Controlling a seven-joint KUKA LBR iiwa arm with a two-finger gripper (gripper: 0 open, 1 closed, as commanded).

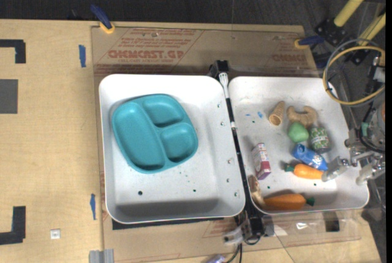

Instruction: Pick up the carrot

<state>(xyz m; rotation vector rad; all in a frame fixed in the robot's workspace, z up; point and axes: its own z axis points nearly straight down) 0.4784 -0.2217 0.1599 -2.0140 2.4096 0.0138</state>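
The carrot [285, 200] is orange with a green stub at its right end. It lies along the front wall of the right bin [245, 102]. A second, shorter orange piece [307, 172] with a dark tip lies just above it, beside a blue toy [309, 157]. What seems to be my gripper [361, 163] is a cluster of grey metal parts at the bin's right rim, to the right of and slightly behind the carrot, apart from it. Nothing is visibly held.
The right bin also holds a green toy [298, 132], a patterned can [318, 138], a tan cylinder [278, 113], a wooden ring piece [304, 113] and a small red-labelled bottle [262, 159]. A teal divided plate [154, 132] lies in the left bin [116, 194]. Cables [349, 72] loop at right.
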